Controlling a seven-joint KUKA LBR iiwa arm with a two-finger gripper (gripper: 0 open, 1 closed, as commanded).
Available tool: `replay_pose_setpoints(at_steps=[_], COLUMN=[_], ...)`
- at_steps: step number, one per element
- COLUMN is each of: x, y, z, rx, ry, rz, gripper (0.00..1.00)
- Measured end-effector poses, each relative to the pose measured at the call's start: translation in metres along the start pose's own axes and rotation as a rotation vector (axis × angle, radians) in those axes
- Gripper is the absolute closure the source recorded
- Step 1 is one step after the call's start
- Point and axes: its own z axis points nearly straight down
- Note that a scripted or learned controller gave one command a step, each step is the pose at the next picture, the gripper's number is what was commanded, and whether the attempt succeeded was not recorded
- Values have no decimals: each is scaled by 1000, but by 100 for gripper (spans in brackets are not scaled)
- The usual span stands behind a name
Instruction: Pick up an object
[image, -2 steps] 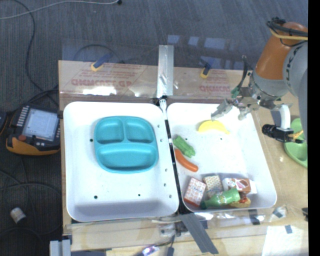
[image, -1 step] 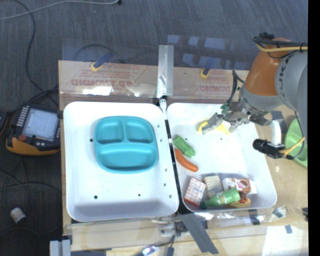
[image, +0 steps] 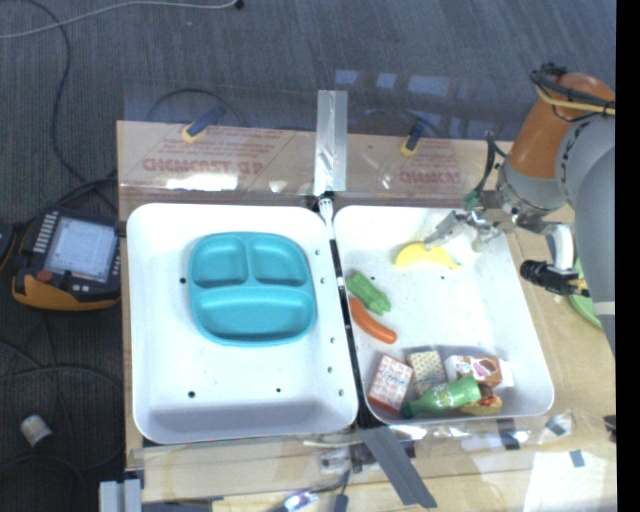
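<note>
1. Banana (image: 425, 257) lying in right bin (image: 500, 300), near its back wall, not yet lifted.
2. Gripper (image: 447, 230) hovering just beside banana, reaching in from right; fingers' spread not clear enough to tell.
3. Nothing showing as held; grasping and lifting probably remaining.
4. Pepper (image: 368, 292), carrot (image: 373, 323), boxes (image: 408, 378) sitting untouched nearer front.

Left white bin (image: 160, 330) holds a teal divided tray (image: 250, 288), three compartments, lying flat near the bin's centre. Tabletop (image: 250, 160) behind the bins is brown board with red lettering, two clips on it: one at left (image: 200, 126), one at right (image: 411, 141). Upright metal divider post (image: 331, 140) at the junction of the bins. On the dark floor at left, a handheld pendant (image: 65, 262) with screen and orange trim; cables near it.
</note>
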Motion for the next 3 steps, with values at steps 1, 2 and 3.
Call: replay_pose_setpoints(at_steps=[1,2,3], x=[12,0,62], y=[-3,-18,-12], z=[10,25,24], rx=[-14,-2,0], ry=[-22,-12,-10], rz=[-349,-628,-751], gripper=[0,0,0])
